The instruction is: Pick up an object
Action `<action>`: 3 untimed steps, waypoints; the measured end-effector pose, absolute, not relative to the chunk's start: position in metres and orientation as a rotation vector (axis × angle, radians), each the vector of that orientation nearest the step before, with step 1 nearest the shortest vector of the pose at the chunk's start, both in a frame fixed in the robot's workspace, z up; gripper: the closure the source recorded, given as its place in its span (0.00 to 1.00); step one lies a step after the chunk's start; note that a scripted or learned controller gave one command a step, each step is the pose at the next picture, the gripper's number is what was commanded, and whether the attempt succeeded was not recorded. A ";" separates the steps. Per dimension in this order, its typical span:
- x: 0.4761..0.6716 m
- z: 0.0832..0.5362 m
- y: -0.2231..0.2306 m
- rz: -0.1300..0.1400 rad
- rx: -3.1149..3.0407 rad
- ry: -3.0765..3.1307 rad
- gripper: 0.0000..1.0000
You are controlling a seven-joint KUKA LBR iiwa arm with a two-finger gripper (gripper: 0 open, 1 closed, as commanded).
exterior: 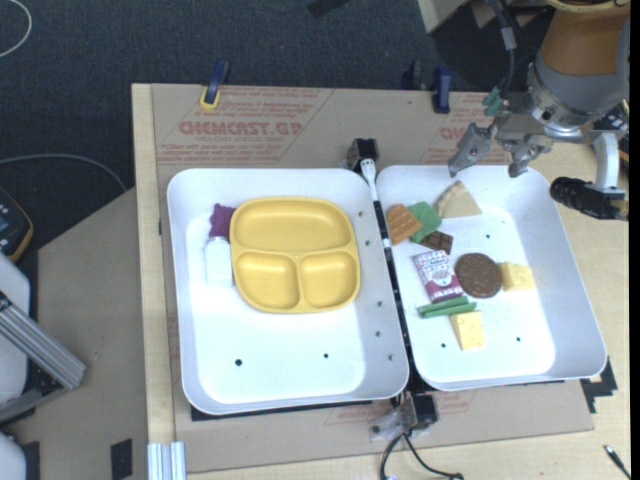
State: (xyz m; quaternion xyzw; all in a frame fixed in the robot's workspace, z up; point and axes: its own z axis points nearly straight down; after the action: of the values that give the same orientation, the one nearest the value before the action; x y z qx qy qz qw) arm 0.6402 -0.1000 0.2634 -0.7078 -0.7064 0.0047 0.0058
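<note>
My gripper [494,154] hangs over the far edge of the right bin [560,268], its two fingers spread apart with nothing between them. Just below it lies a tan wedge [458,201]. Nearer the bin's middle sit a waffle-like orange piece [402,223], a green piece [425,214], a small dark brown square [437,241], a pink-and-white packet [436,274], a round brown cookie [478,275], a pale yellow block [516,276], a green stick [446,309] and a yellow block [467,330].
The left bin [210,348] holds a yellow divided tray [295,252], with a white bottle [217,261] and a purple thing [221,218] at the tray's left side. A black ridge [385,258] separates the bins.
</note>
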 end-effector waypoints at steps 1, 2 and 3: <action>0.642 0.271 -0.100 0.001 -2.221 -2.221 0.00; 0.647 0.226 -0.104 0.006 -2.219 -2.218 0.00; 0.646 0.162 -0.098 0.008 -2.216 -2.217 0.00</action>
State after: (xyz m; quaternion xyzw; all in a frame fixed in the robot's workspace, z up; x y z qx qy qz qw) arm 0.6459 -0.0984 0.1623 -0.7070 -0.7072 0.0024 0.0036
